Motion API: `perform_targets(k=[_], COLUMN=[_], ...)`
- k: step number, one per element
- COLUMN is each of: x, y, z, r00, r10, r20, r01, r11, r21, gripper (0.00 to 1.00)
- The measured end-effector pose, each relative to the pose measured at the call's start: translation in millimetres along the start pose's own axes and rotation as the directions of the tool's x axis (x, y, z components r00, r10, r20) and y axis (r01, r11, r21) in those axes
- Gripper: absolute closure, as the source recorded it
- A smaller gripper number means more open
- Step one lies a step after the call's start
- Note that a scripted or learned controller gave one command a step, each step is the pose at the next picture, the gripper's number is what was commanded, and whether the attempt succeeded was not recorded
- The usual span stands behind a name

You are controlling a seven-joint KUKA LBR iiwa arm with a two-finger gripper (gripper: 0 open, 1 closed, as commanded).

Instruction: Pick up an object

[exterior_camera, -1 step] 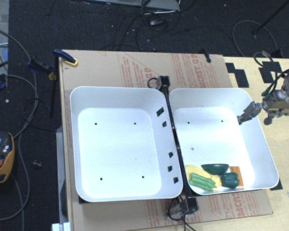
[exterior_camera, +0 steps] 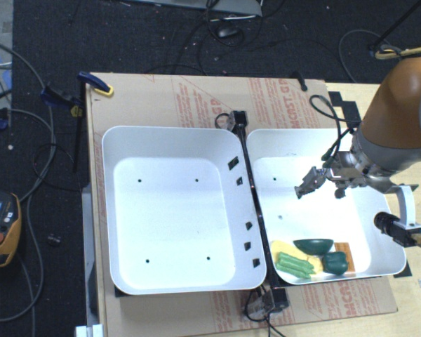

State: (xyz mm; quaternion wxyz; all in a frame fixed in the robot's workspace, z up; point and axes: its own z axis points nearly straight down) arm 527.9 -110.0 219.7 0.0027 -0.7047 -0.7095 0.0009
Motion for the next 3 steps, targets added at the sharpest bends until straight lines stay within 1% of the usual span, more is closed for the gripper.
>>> perform_targets(k=[1, 2, 3], x=[-4, 145, 204], y=[0, -2, -25], z=[-13, 32, 24], r00=[1.0, 1.0, 1.0], r10=[0.007, -0.005, 0.001], r20=[0.002, 0.0, 0.001], r01=[-0.007, 0.005, -0.001], r11=[1.0, 1.0, 1.0], r21=[-0.005, -0.001, -0.004], gripper=[1.0, 1.0, 1.0])
